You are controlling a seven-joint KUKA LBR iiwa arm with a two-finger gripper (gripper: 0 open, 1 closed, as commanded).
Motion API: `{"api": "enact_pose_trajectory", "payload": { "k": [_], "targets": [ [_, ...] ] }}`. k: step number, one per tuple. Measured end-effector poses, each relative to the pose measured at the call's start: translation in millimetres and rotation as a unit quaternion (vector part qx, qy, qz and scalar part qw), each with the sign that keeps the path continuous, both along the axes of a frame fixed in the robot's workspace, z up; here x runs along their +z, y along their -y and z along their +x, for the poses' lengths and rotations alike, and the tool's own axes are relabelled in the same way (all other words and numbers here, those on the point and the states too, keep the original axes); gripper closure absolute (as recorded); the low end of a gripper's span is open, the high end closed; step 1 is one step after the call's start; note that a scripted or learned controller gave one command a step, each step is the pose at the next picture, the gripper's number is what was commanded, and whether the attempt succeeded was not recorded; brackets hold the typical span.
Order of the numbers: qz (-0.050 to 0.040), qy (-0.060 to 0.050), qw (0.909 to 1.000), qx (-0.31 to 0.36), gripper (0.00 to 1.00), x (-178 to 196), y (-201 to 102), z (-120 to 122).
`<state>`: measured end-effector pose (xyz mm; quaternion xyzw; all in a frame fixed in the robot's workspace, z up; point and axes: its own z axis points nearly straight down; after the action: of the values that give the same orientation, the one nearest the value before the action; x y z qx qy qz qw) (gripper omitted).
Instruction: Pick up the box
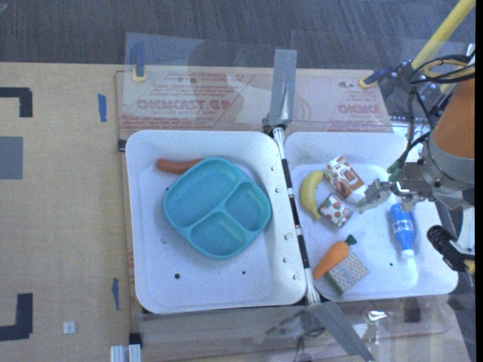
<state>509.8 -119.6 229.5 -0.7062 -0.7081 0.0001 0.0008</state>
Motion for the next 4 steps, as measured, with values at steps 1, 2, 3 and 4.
{"api": "enact_pose_trajectory", "payload": {
  "k": [1, 2, 3, 4],
  "targets": [
    [-0.0003, 0.005, 0.9981, -0.062, 0.00, -141, -24, 10],
    [-0.0006, 0.005, 0.9958, -0.091, 0.00, -142, -11, 59],
    [-0.0014, 0.000, 0.9997, -0.026, 0.00, -142, -10, 131],
    [0.0115, -0.031, 0.9989, 0.032, 0.00, -143, 24, 146]
  ]
}}
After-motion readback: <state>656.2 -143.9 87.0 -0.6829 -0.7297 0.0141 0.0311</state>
